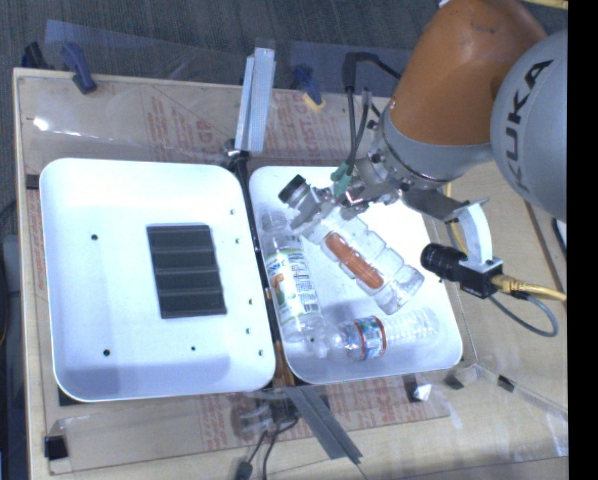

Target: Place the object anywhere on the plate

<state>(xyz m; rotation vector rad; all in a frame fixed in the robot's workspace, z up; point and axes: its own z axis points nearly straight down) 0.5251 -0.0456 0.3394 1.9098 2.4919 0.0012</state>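
From above, the grey arm [499,78] with its orange band reached in from the right and hung over the far part of the right-hand shallow white bin [441,353]. The two-finger gripper [324,200] sat low among the clutter near that bin's far left corner; whether it was apart, together or clamped on anything I could not tell, for the wrist and cables hid it.

Just beside the gripper, toward the near right, lay a clear plastic bottle with an orange label [364,260], on its side and slanting away across the bin floor. To the gripper's near left, a clear plastic bottle with a white and green printed label [291,288] lay along the bin's left wall, close against the divide between the two bins. Farther off, by the near wall, a third clear bottle with a red and blue band [379,336] lay on its side. The three bottles crowded the floor there, leaving bare white mainly along the right wall.

Well to the gripper's left, across the divide, the left-hand shallow white bin [89,268] held a dark ribbed rectangular plate [185,270] flat at its middle, with open white floor on every side of it. A small black camera-like unit [457,266] on a white bracket stood over the right bin's right edge, beneath the arm.
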